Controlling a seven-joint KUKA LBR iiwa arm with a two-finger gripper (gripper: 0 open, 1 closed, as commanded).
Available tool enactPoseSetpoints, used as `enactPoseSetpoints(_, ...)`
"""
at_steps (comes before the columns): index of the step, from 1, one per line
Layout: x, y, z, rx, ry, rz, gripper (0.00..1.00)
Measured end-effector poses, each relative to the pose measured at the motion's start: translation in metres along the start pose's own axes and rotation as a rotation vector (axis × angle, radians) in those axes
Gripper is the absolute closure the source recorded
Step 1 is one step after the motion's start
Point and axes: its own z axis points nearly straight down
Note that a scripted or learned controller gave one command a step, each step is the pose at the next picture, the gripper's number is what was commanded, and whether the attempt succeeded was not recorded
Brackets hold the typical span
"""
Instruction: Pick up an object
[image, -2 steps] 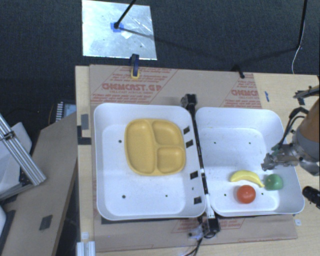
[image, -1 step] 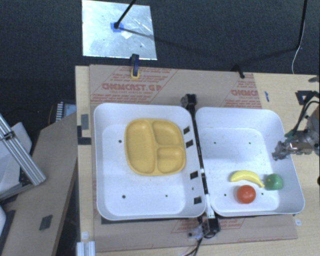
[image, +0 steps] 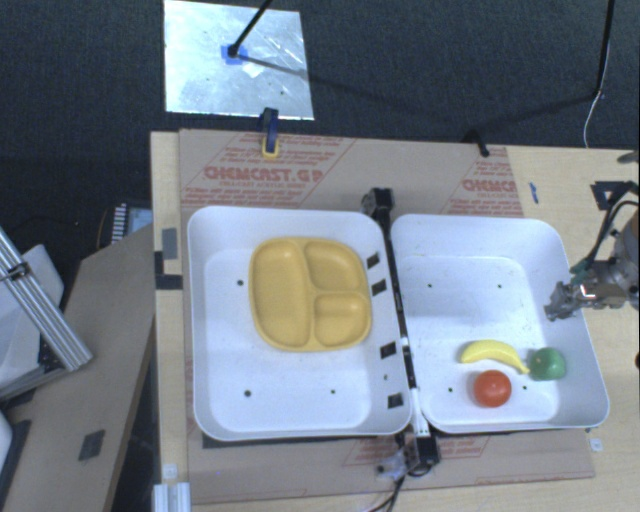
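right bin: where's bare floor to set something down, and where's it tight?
Right bin: bare floor across the far half and the near-left part, between the divider and the banana. Tight at the near-right corner, where the banana, tomato and green object cluster. The hand hangs at the right rim, just beyond that cluster.

Robot gripper (image: 562, 303) at the frame's right edge: small metallic silver-grey assembly w/ pale, shiny highlights, blurry so no fine detail. Behind it a darker grey block, approx. boxy, w/ thin dark cables looping up and over it toward a black bracket-like piece higher up. Arm body mostly cut off by the frame edge; no markings or screws readable at this res.
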Motion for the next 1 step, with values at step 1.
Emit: enactPoseSetpoints(1,0.0489,-0.0069,-0.007,0.001,0.003,-0.004,1.0)
